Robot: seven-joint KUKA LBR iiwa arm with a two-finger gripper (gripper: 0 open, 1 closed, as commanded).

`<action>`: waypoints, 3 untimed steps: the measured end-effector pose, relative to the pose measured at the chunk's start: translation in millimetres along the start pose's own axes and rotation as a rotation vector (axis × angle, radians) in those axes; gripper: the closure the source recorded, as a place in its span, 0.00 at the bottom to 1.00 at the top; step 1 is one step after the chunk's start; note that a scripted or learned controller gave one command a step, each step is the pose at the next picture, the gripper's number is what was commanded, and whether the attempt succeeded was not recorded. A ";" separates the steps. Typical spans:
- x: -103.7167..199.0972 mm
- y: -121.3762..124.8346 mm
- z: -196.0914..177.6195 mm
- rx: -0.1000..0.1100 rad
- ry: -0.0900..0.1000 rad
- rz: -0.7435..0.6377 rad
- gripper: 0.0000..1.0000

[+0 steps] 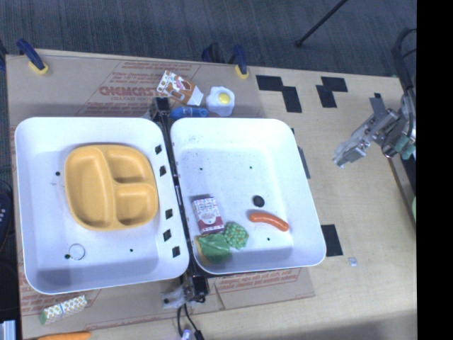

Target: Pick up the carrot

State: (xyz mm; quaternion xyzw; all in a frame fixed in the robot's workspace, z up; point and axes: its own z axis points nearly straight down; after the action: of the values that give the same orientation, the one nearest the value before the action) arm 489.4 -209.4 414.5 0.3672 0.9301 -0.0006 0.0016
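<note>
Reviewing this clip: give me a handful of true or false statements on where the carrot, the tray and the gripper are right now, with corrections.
1. The carrot lies in the right bin. True.
2. The gripper is closed on the carrot. False: it is over the bench right of the right bin, apart from the carrot.
3. The yellow divided tray sits in the left bin. True.
4. The carrot rests on the yellow divided tray. False: it lies on the floor of the right bin.
5. The green toy vegetable lies left of the carrot in the same bin. True.
</note>
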 end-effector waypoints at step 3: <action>4.9 -4.6 0.1 0.000 0.000 -1.086 1.00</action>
State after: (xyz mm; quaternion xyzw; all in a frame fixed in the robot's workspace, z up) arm 482.7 -209.4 414.4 -0.1664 0.9861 -0.0012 0.0012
